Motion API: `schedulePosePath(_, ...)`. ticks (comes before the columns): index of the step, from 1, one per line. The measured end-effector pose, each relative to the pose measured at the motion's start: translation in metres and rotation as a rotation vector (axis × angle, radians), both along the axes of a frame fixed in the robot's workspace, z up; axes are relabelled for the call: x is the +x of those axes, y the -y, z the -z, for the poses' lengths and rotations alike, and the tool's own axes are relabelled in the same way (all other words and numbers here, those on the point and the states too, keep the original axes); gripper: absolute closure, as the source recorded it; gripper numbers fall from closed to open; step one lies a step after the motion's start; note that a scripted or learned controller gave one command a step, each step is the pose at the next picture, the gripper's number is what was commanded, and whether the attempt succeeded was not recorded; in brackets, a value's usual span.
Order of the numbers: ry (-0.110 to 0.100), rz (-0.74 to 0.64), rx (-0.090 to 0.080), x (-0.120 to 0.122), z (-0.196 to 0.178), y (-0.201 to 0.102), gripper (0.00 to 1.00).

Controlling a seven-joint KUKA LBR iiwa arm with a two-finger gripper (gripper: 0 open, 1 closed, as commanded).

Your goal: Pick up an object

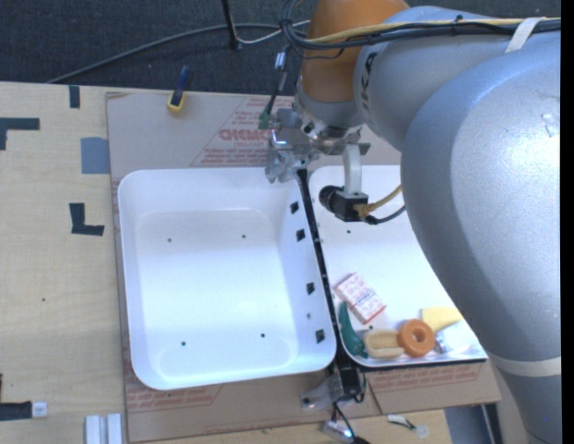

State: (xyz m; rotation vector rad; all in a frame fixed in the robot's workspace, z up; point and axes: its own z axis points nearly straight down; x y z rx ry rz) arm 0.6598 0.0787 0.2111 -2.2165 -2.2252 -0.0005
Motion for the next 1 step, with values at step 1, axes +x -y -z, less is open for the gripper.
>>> schedulePosePath(1,0.000,0.003,-0.001,0.0000,0.0000,0.0023,0.00)
